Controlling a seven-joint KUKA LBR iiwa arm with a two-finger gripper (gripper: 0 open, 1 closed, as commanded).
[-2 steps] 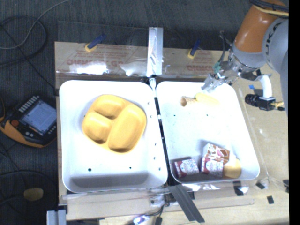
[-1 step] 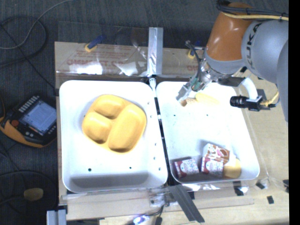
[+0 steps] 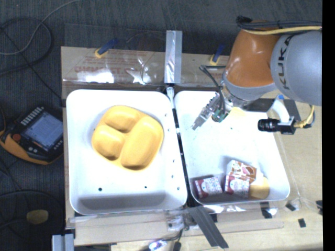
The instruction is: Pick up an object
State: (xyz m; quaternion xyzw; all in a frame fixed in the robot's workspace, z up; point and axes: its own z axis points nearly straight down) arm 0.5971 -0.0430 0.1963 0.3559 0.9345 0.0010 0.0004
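Pincer [image 3: 203, 120] (metal fingers, open or shut unclear) hovers; lumpy yellow foam [image 3: 127, 136] fills the left bin [image 3: 84, 192].

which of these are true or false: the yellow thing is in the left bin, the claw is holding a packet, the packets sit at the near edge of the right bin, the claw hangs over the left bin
1. The yellow object lies in the left bin. True.
2. The claw holds a packet. False: nothing shows between its fingers.
3. The packets sit at the right bin's near edge. True.
4. The claw hangs over the left bin. False: it is over the right bin.
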